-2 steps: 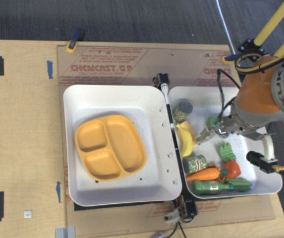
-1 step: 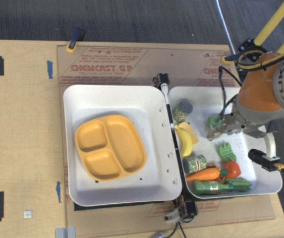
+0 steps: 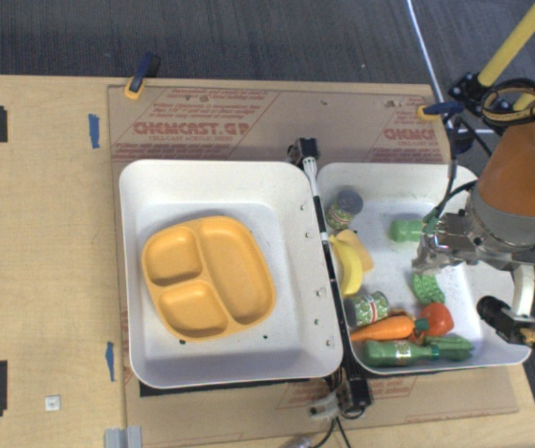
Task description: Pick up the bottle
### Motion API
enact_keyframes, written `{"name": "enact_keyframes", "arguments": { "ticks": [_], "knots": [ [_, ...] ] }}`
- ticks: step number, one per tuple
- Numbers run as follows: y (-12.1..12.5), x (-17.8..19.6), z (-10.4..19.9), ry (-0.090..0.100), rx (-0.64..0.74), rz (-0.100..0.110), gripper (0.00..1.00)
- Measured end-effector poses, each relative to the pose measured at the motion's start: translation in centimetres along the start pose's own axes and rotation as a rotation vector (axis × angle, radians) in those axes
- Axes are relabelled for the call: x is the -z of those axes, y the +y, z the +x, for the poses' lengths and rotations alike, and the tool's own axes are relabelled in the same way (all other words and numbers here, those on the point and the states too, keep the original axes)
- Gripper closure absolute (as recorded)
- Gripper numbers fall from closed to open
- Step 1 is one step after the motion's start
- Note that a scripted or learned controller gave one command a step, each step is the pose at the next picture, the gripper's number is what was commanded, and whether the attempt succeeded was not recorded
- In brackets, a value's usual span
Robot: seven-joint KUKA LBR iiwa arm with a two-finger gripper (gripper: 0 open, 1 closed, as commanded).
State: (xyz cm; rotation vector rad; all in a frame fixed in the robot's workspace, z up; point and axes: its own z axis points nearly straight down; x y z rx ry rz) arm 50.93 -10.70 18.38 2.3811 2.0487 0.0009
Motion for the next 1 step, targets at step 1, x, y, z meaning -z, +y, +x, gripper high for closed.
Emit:
{"name": "enact_keyframes", "arguments": {
  "ticks": [1],
  "knots": [
    [-3.36,4.98,2.49,-0.001,0.278,-0.001,1.00]
  ]
}}
